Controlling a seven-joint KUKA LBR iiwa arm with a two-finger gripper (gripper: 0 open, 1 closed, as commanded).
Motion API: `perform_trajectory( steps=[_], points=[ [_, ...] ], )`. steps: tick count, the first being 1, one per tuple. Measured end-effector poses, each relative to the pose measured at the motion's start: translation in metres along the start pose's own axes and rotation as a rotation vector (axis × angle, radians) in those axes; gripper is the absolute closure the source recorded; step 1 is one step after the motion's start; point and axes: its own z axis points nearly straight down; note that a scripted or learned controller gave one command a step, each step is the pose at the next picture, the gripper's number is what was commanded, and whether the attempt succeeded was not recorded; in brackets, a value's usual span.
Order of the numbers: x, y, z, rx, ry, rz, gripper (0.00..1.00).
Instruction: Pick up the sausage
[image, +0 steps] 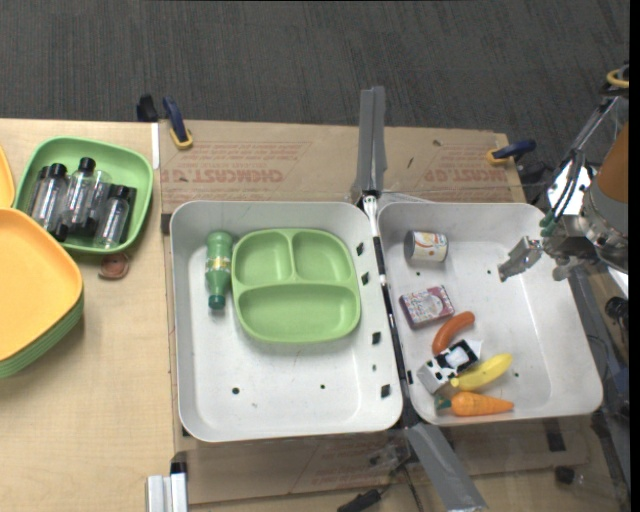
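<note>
Camera view puts the clutter of the right bin (560, 330) nearest: a toy carrot (482, 405) at the front wall, a toy banana (482, 372) just behind it, and a small black-and-white packet (452, 360) touching the banana's end. The sausage (453, 331) lies just beyond that packet, a short red-orange piece set on a slant, with the pink box (427, 305) close beside it on the far left. I judge it to be a light, smooth plastic toy, stiff enough not to squash but rounded and likely to slip or roll. I would take it across its narrow middle, closing square to its length, since its lower end crowds the packet.

My gripper (522, 257) hangs farther back over the bin's right part, well apart from the sausage, and I cannot tell how it is set. A small can (427, 246) lies near the far wall; its label is unreadable.

Farthest, the cardboard on the counter (90, 400) carries red print, upside down, reading "CHEMGIST".
</note>
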Motion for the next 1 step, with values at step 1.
perform_trajectory(
  steps=[1],
  points=[
    [0.0099, 0.0043, 0.0968, 0.000, 0.000, -0.016, 0.00]
  ],
)
